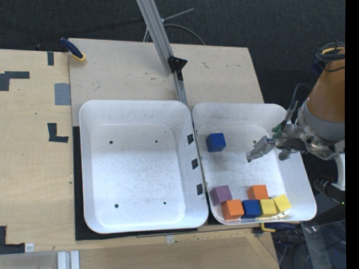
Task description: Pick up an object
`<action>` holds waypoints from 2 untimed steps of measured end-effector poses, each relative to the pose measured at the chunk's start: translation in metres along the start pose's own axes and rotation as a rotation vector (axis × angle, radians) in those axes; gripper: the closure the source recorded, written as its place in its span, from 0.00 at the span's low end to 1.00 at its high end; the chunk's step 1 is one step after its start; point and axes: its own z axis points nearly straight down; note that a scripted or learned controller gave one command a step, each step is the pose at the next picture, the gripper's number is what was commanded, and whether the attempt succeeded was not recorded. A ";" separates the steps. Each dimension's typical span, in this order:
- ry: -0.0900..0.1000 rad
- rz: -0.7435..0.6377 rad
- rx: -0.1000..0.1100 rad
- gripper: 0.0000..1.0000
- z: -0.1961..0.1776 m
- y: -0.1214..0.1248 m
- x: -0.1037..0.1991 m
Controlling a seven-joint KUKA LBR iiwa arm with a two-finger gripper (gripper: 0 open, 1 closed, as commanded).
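Seven blocks wait in the right bin [291, 129]; the gripper [259, 149], its state unclear, hovers approaching and must descend over the blue cube [216, 142].

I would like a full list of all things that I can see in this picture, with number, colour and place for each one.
bins: 2, white, side by side on the bench; left bin, right bin
blue blocks: 2, one alone in the upper part of the right bin, one in the row at its near edge
orange blocks: 2, right bin, near edge
purple block: 1, right bin, left of the row
yellow blocks: 2, right bin, right end of the row
metal bar: 1, grey, slanting above the bins
arm: 1, grey and orange, right side
end effector: 1, above the right bin
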 end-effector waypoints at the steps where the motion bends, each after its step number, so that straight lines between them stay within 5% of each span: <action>1: -0.001 -0.003 -0.008 0.00 -0.092 0.009 0.018; 2: 0.001 -0.007 -0.003 0.00 -0.117 0.023 0.085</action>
